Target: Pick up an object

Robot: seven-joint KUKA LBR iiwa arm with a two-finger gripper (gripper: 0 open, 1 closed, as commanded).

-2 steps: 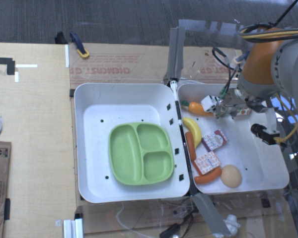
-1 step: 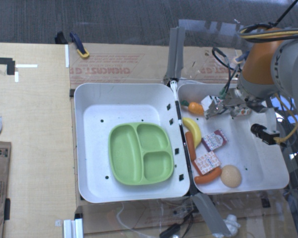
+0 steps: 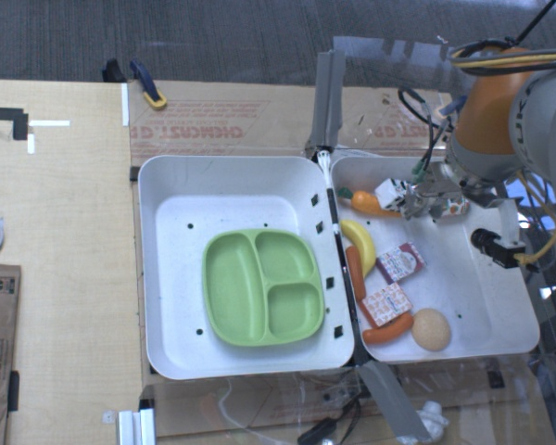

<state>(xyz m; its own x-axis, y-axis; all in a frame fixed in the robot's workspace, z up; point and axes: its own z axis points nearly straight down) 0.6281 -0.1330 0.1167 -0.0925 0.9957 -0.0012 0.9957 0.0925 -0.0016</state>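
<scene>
The right bin (image 3: 486, 290) holds several toy foods. An orange carrot (image 3: 369, 203) lies at its back left, with a small white item (image 3: 389, 193) beside it. In front of those are a yellow banana (image 3: 360, 239), a red sausage (image 3: 354, 273), a maroon-and-white box (image 3: 399, 262), a red-and-white box (image 3: 385, 303), an orange sausage (image 3: 387, 330) and a tan ball (image 3: 431, 330). My gripper (image 3: 426, 202) hangs low over the back of this bin, just right of the carrot and the white item. Nothing is visibly held.
The left bin (image 3: 167, 248) carries a green divided plate (image 3: 264, 287). A grey post (image 3: 327, 100) rises behind the wall between the bins. Cables and a black fitting (image 3: 491, 244) hang off the arm over the right bin's right side. Tape and a paper bag lie far left.
</scene>
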